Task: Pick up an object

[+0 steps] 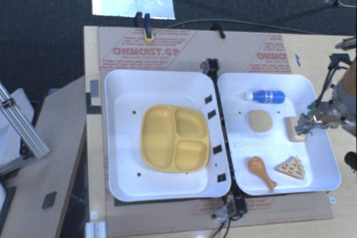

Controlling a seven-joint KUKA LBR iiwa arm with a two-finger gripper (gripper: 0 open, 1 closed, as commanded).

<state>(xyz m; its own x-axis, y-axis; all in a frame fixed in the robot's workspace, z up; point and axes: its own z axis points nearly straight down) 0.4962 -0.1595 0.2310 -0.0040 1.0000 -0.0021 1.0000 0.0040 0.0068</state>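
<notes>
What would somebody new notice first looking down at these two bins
The big yellow divided plate in the middle of the left bin draws the eye first. Next is the right bin, holding a blue bottle lying near the top, a round tan cookie, a drumstick and a pizza slice near the front. At that bin's right edge the gripper sits at a tan block.

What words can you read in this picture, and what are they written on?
"CHEMCAST GP" in red on the brown sheet under the bins, behind the left bin.
The same red print repeats behind the right bin, too faint to read.
The blue bottle has a label, too small to read.
</notes>
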